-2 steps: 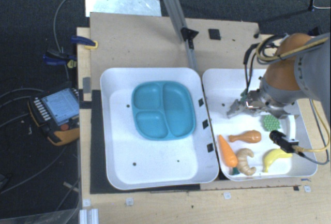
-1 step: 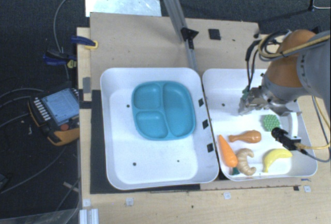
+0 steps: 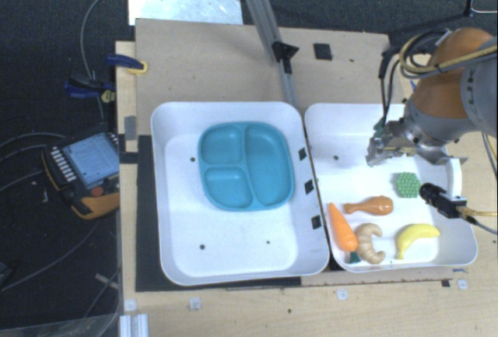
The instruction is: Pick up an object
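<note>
The right bin [image 3: 342, 133] holds several toy foods near its front: a green broccoli piece [image 3: 406, 184], a brown drumstick [image 3: 372, 207], an orange carrot [image 3: 341, 226], a tan curled piece [image 3: 372, 243] and a yellow banana [image 3: 415, 237]. My gripper [image 3: 381, 150] hangs over the right bin's back half, up and to the left of the broccoli, with nothing visibly between its fingers. The arm's orange band [image 3: 447, 75] rises behind it at the right.
The left bin [image 3: 179, 250] holds a blue divided plate [image 3: 246, 164]. A grey pole [image 3: 261, 8] slants down to the seam between the bins. Cables, clamps and a handheld pendant [image 3: 84, 172] lie off the bench at the left.
</note>
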`<state>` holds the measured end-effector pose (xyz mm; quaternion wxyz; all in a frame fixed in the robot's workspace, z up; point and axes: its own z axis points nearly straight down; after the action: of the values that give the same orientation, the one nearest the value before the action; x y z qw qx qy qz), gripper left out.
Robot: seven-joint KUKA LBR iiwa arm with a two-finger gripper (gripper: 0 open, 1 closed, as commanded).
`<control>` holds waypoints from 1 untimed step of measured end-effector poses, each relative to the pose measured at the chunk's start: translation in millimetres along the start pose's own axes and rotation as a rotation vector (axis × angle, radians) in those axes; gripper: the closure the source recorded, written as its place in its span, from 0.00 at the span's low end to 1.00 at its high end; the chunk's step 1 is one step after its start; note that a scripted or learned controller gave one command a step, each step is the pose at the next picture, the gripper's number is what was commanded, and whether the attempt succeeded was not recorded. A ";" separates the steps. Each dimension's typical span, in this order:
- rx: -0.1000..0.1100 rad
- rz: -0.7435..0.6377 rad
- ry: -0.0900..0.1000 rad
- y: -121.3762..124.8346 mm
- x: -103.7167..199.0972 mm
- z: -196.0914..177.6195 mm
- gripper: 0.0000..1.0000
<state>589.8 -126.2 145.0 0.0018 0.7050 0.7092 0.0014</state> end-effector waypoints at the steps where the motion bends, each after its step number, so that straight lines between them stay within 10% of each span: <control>1: -0.003 -0.001 -0.001 7.1 -7.1 -60.0 1.00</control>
<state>596.7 -133.2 205.1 0.0031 0.7048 0.7094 0.0019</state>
